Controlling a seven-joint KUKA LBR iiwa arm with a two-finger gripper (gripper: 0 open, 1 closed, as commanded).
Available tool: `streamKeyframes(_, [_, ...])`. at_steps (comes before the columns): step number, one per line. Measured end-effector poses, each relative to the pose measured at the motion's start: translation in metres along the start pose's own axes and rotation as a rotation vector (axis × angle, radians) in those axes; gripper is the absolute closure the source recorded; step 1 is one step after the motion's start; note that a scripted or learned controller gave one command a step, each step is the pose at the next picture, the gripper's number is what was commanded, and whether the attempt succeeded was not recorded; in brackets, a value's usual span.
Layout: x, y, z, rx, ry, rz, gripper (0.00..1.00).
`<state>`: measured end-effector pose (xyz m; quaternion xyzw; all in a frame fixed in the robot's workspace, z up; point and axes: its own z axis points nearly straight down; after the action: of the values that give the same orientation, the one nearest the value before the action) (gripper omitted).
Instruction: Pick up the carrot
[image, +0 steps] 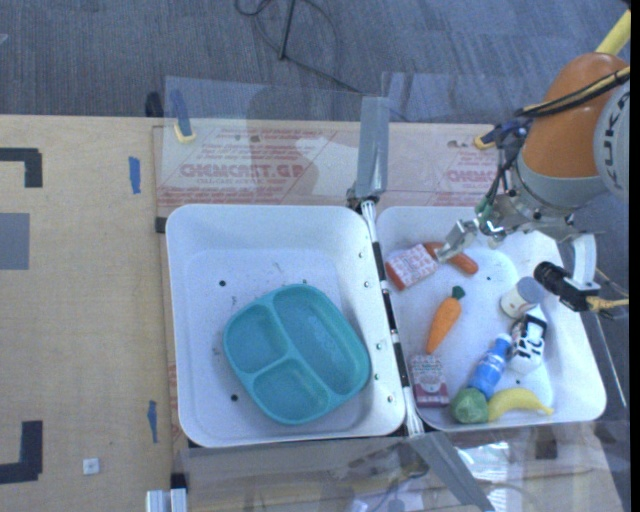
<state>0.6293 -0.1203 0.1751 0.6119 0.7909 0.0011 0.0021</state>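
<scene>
Carrot (445, 318): I see it lying mid right bin (580, 395), untouched.
Gripper (462, 237): far end of that bin; I cannot tell its state.

two bins sit side by side on the bench; the left bin (190, 240) holds a divided tray (296, 352) toward its near side; the right bin (590, 395) holds the carrot (445, 320) near its middle, a small box (411, 266) behind and left of it, a packet (429, 379) in front; a bottle (489, 367) lies to the carrot's right, a round fruit (468, 405) and a banana (518, 402) along the near edge; the gripper (466, 236) hangs over the far part of that bin, just right of the box.
</scene>
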Motion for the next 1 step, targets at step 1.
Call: streamKeyframes(1, [0.0213, -0.0329, 0.0866, -0.005, -0.001, 0.025, 0.0])
